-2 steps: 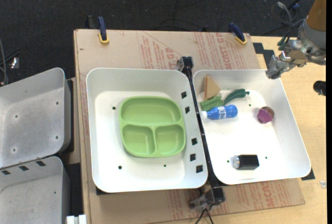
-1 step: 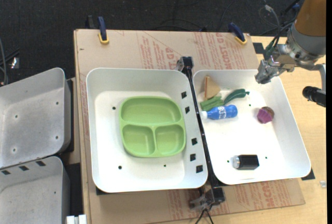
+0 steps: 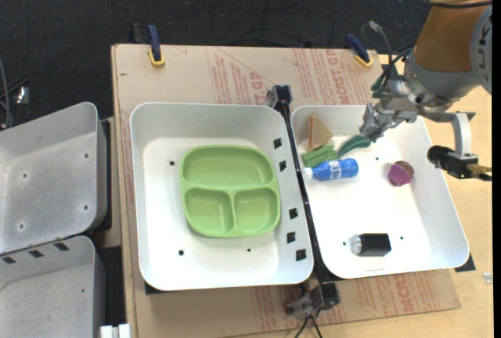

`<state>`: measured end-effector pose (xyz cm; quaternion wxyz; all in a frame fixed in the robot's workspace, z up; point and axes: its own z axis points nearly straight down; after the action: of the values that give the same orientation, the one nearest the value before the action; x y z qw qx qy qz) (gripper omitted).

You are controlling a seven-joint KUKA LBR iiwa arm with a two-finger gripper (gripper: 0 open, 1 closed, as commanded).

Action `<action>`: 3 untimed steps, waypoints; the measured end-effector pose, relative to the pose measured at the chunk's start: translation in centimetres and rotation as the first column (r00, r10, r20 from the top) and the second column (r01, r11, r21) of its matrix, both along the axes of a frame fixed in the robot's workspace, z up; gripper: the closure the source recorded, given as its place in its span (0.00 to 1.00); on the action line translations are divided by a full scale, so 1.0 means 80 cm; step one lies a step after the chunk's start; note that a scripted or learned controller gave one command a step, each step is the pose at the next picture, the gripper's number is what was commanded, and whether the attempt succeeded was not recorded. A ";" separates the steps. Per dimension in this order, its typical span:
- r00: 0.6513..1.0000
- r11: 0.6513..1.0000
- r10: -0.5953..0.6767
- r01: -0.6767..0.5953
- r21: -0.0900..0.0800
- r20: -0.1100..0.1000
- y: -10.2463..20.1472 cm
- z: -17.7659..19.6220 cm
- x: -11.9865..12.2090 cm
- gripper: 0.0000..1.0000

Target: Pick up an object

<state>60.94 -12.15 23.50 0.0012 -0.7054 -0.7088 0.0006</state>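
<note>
Camera view: gripper (image 3: 376, 127) sits over the green handled thing (image 3: 350, 145) just above the blue bottle (image 3: 332, 170), can't tell if the fingers are closed, so nothing's lifted yet

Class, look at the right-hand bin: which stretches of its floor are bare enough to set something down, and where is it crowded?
Bare floor lies between the blue bottle, the purple object and the black block, and along the near left wall of the right bin. The far left corner is crowded: the tan wedge, green object, bottle and gripper cluster there.
</note>
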 end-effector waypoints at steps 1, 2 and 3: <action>1.000 1.000 0.000 0.000 0.000 0.000 0.070 -0.010 -0.028 1.00; 1.000 1.000 0.001 -0.001 0.001 -0.001 0.139 -0.010 -0.064 1.00; 1.000 1.000 0.001 -0.001 0.000 -0.001 0.193 -0.013 -0.099 1.00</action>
<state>52.99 3.26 22.43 0.0017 -0.7050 -0.7092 0.0010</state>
